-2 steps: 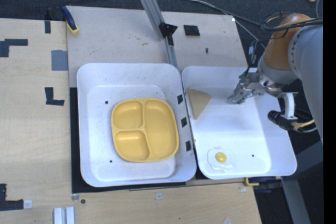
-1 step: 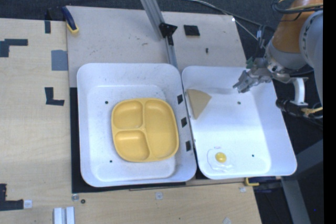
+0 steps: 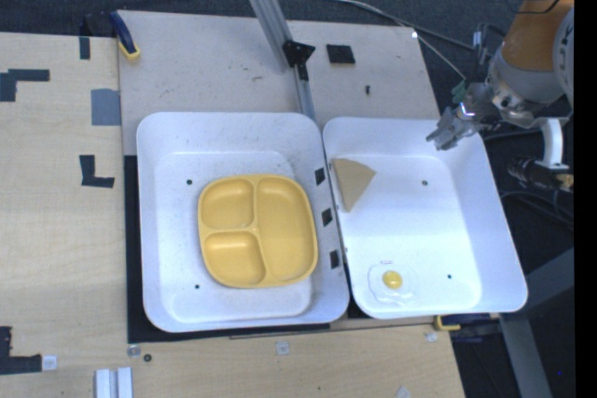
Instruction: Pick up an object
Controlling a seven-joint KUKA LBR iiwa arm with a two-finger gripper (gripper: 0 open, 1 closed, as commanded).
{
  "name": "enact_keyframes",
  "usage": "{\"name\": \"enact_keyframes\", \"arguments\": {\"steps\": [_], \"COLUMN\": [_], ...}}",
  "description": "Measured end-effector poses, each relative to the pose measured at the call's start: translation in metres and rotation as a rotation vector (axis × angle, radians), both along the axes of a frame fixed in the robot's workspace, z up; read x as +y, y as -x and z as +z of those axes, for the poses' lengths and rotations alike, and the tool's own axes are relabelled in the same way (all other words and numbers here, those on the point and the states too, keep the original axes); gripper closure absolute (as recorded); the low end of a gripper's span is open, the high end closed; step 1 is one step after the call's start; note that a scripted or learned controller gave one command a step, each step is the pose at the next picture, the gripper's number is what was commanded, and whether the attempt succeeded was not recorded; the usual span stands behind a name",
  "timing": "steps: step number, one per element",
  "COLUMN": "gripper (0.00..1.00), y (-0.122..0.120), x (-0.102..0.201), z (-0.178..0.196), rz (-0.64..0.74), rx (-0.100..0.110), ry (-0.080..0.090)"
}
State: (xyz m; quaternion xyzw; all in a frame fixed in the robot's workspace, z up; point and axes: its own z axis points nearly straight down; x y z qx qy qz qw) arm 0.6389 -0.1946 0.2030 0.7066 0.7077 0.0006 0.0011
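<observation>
In the right-hand shallow white bin lie two loose things. One is a flat tan wedge, cardboard-like and roughly triangular, resting near the bin's upper left corner, just beside the wall shared with the neighbouring bin. The other is a small toy fried egg, white with a yellow yolk, lying near the bin's lower edge, left of centre. The two are well apart, and the bare white floor between and to the right of them leaves open room across the middle and right side of the bin.

The two-finger gripper hangs over the upper right rim of that bin, well apart from both things; nothing shows between its fingers, and whether they are spread or closed cannot be told.

The left-hand shallow white bin holds one yellow plastic plate with three compartments, set toward the lower middle, with bare floor along the top and left.

The grey arm with its orange band comes in from the right.
</observation>
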Motion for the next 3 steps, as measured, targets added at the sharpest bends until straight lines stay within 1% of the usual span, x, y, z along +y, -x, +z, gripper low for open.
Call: {"name": "enact_keyframes", "arguments": {"steps": [1, 2, 3], "gripper": [1.0, 1.0, 1.0], "y": [0.007, 0.015, 0.025], "x": [0.055, 0.112, 0.162], "z": [-0.008, 0.005, -0.003], "rz": [0.004, 0.005, 0.003], "rx": [0.005, 0.004, 0.006], "ry": [-0.002, -0.002, -0.001]}}
